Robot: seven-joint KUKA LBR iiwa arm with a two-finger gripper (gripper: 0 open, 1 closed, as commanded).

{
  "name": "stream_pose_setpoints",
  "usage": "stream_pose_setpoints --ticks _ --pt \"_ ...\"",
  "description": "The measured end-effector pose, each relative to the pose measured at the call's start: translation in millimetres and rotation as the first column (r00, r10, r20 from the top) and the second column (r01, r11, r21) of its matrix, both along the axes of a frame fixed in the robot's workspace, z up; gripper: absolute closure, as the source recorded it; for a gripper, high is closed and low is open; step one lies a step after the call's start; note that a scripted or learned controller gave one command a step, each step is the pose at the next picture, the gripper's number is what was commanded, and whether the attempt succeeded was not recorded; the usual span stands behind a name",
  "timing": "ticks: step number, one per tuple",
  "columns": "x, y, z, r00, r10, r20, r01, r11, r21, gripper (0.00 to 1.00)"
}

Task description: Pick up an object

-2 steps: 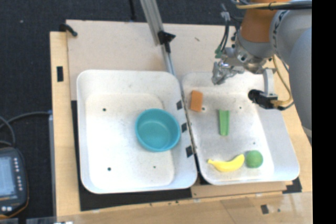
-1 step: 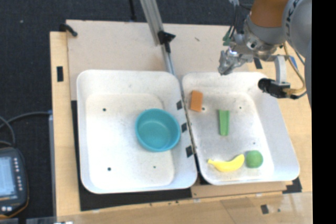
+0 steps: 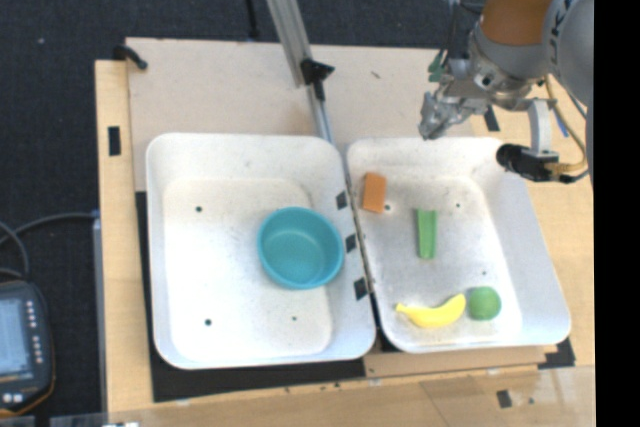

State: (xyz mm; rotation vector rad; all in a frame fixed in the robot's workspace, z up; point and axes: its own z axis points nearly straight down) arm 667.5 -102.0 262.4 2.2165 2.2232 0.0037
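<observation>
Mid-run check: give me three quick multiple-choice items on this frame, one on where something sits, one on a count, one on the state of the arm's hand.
1. Where is the blue bowl?
A. In the left bin
B. In the right bin
C. On the bare bench behind the bins

2. How many things lie in the right bin?
A. Two
B. Four
C. Six

3. Where is the hand relative to the bins?
A. Down among the things in the right bin
B. Over the middle of the left bin
C. Near the right bin's far rim, carrying nothing that shows

Answers:
1. A: the bowl rests in the left bin, toward its right side.
2. B: an orange block, a green stick, a yellow banana and a green ball.
3. C: it sits by the far rim, and all four things lie on the bin floor.
</observation>
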Motion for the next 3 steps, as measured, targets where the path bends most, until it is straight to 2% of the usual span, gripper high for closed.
stream_pose_setpoints --ticks 1,3 --pt "-17.1 52.8 -6.0 1.000 0.003 -0.004 -0.003 1.000 0.000 1.00" --pt "-31.1 154.9 3.5 1.000 0.005 -0.004 -0.005 1.000 0.002 1.00"
